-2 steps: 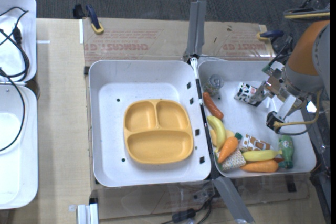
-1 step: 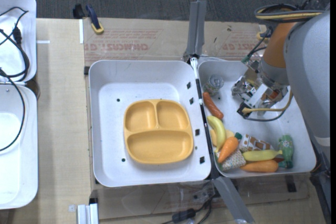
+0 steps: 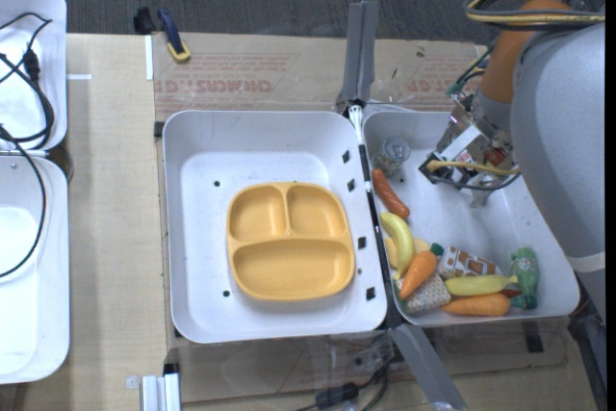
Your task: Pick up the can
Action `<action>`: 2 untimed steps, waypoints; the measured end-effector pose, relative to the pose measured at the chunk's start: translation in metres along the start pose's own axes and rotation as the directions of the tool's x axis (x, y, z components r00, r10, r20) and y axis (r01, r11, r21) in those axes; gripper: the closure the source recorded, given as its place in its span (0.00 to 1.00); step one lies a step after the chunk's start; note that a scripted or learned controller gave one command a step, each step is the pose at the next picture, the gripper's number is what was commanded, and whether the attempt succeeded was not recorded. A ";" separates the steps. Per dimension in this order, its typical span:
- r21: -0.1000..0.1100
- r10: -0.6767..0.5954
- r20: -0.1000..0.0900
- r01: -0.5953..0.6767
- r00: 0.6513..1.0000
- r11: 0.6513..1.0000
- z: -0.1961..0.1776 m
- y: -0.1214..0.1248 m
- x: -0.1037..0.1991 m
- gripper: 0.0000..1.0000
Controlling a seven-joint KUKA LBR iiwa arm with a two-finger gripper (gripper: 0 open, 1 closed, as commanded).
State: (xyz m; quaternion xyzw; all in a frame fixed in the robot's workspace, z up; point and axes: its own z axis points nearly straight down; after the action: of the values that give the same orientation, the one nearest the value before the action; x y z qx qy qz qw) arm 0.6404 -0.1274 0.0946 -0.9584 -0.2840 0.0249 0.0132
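The can [image 3: 395, 152] is, I believe, the small grey round thing in the right bin [image 3: 500, 224], at approx. 11 o'clock of that bin, near the wall shared with the left bin [image 3: 192, 207]. It is pale and a bit blurred, so I am not fully sure. It seems to stand upright with its top toward the camera. The red sausage [image 3: 390, 194] lies just beside it at 6 o'clock, apart from it, I think.

The gripper [image 3: 469, 166] hangs low in the same bin, at approx. 3 o'clock from the can, w/ bare bin floor between them. If it is released or clenched I cannot tell, because the wrist and some cables cover it. I see nothing that I can call held.

The other toys, i.e. banana [image 3: 397, 236], carrot [image 3: 417, 272] and green bottle [image 3: 525, 274], lie along the 6 o'clock side, away from the can. The left bin has a yellow plate [image 3: 289, 241].

Handling, as my judgement: the can is probably light, stiff and smooth, so it can slip or tip over if it is pushed from one side. Best hold is across the round body, approx. at mid height, squeezing on two opposite sides. The wall at 9 o'clock leaves little room there, so an approach from above w/ the grip line running 12 to 6 o'clock seems safer, though the sausage is close on that side.
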 end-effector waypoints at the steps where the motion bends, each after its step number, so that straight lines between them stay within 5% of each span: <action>1: 0.028 0.007 0.040 -0.008 0.999 1.000 0.007 -0.002 -0.013 1.00; 2: -0.030 0.178 -0.040 -0.180 0.983 0.983 -0.134 -0.011 -0.004 1.00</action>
State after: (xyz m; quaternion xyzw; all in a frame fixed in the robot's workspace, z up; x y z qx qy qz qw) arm 0.6381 -0.1218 0.2295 -0.9805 -0.1967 0.0033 0.0000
